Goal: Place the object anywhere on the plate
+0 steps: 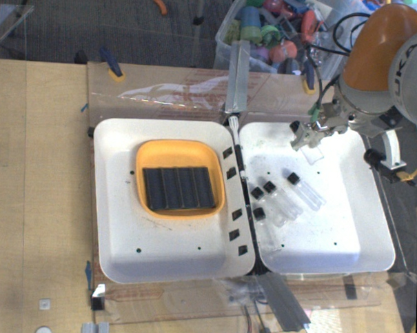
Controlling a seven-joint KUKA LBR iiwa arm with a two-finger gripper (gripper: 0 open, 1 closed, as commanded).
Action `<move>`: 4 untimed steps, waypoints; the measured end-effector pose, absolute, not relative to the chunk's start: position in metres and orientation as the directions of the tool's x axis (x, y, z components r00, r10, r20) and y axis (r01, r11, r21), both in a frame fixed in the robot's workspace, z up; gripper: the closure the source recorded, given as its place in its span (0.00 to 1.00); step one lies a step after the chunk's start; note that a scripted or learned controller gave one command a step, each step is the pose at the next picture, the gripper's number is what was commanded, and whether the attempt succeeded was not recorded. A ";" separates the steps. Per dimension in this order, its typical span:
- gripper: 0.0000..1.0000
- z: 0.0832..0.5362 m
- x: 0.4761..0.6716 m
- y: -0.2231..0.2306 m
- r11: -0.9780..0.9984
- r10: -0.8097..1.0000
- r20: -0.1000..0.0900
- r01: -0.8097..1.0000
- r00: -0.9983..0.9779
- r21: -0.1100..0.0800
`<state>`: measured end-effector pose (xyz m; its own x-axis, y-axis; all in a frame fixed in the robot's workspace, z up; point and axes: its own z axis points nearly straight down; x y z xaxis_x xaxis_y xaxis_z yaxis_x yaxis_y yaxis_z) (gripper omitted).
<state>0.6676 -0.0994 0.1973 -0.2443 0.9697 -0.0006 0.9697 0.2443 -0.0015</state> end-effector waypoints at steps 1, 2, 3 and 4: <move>1.00 0.194 0.667 -0.060 0.472 0.882 0.003 0.882 -0.472 -0.004; 1.00 0.212 0.668 -0.042 0.576 0.817 0.000 0.817 -0.576 0.001; 1.00 0.181 0.667 -0.034 0.686 0.728 0.004 0.728 -0.686 -0.003; 0.00 0.182 0.667 -0.034 0.686 0.728 0.004 0.728 -0.686 -0.002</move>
